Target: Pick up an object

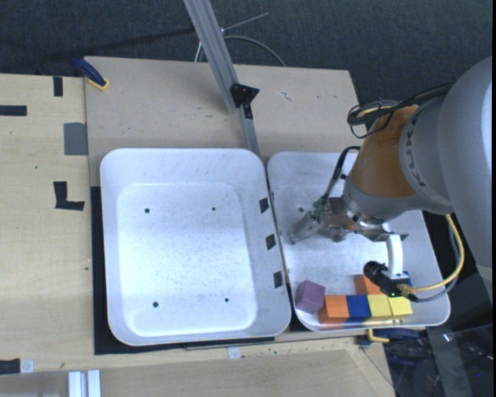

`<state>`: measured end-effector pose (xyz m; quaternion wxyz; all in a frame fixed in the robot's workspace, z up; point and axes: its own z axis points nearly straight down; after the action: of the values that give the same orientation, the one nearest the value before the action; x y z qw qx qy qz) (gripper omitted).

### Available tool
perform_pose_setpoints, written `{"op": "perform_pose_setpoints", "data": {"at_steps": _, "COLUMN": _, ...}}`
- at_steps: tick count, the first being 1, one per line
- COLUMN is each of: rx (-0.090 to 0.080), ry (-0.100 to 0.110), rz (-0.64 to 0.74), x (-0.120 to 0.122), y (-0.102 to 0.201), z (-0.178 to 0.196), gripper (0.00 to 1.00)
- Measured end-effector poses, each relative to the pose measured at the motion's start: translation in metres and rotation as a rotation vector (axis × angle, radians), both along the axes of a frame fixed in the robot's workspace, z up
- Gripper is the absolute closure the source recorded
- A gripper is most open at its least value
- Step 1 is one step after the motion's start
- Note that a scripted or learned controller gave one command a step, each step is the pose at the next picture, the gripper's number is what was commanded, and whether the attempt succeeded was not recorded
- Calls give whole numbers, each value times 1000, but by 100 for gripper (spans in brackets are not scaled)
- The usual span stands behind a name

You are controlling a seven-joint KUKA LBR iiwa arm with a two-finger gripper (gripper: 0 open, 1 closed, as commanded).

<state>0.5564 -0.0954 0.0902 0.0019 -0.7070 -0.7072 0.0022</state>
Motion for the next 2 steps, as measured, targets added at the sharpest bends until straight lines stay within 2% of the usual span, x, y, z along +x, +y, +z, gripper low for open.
{"op": "perform_pose_setpoints", "data": {"at_steps": 1, "rx": 0, "ry": -3, "rz": -2, "x": -7, "y": -26, "z": 1, "gripper": 0}}
{"op": "perform_pose_setpoints", "data": {"at_steps": 2, "rx": 3, "ry": -13, "rz": 8, "x": 5, "y": 70, "z": 106, "gripper": 0}}
